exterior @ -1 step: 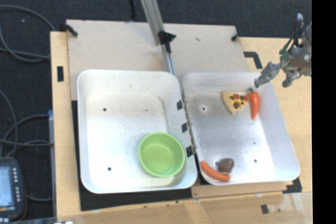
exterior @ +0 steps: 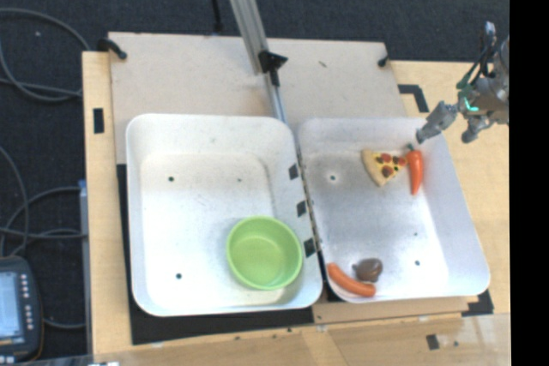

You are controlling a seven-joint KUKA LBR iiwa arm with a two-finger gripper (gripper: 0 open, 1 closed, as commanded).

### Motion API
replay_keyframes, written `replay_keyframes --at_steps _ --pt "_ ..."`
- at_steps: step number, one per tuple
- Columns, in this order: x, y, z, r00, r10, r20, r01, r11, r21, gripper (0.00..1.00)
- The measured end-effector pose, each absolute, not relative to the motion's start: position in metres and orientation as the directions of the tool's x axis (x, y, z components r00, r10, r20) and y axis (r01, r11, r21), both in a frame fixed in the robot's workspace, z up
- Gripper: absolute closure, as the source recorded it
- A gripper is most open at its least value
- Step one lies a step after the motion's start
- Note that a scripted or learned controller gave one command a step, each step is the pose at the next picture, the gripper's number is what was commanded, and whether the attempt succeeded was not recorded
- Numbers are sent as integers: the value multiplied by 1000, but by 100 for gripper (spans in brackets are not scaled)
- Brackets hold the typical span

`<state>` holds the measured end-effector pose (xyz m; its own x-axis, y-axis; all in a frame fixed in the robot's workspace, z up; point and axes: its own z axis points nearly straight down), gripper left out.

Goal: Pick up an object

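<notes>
In the right bin (exterior: 446, 219) a pizza slice (exterior: 383, 165) lies at the far side, with an orange carrot (exterior: 415, 171) just right of it. Near the front edge a sausage (exterior: 350, 280) lies beside a small brown lump (exterior: 369, 269). A green bowl (exterior: 264, 251) stands in the left bin (exterior: 171, 184) at its front right. My gripper (exterior: 451, 126) hangs at the right edge of the view, over the right bin's far right corner, open, its two fingers spread apart with nothing between them. It is above and right of the carrot.
A slanted aluminium post (exterior: 244, 4) rises from the bench behind the bins. Black brackets (exterior: 302, 206) sit along the seam between the bins. Cables (exterior: 26, 39) and a small screen (exterior: 17, 309) lie off the bench at the left.
</notes>
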<state>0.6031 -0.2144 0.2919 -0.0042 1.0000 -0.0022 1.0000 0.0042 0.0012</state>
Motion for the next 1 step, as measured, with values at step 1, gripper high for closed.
replay_keyframes --at_steps 1 --pt "606 -218 249 0 1000 -3 1000 0 -3 0"
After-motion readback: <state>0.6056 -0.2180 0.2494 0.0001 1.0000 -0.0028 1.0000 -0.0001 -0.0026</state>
